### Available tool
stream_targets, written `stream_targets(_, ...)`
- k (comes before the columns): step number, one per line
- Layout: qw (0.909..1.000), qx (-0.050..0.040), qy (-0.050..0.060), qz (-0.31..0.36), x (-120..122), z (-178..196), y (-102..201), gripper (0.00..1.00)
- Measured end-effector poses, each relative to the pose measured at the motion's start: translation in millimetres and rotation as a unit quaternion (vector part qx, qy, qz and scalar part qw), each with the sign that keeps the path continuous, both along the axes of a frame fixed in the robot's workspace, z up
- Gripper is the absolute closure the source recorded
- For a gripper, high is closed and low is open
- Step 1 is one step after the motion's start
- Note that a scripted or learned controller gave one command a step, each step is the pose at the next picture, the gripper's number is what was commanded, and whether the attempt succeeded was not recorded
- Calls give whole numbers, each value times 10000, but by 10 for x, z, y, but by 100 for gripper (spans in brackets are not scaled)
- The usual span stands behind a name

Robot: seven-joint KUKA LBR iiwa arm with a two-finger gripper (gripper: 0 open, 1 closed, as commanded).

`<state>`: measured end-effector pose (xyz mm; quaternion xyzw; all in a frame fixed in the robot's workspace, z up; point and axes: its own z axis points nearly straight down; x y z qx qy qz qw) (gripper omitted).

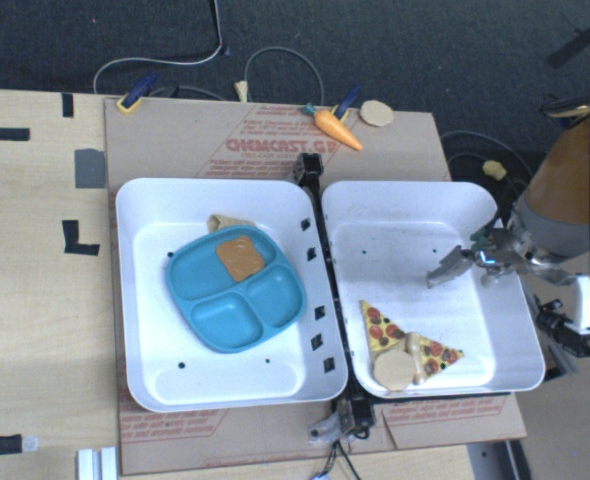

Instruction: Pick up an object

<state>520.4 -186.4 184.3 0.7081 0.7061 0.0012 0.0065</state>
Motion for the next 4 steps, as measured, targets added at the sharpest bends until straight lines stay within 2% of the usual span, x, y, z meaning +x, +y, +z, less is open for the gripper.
stream_targets(1,10000,38,35,54,720,-52,466,0)
stream_targets(2,9999,56,114,9,-282,-342,678,0)
stream_targets(3,9999,48,93,22,-369,-876,915,0)
stream_targets(4,10000,2,-18,1,-215,569,313,0)
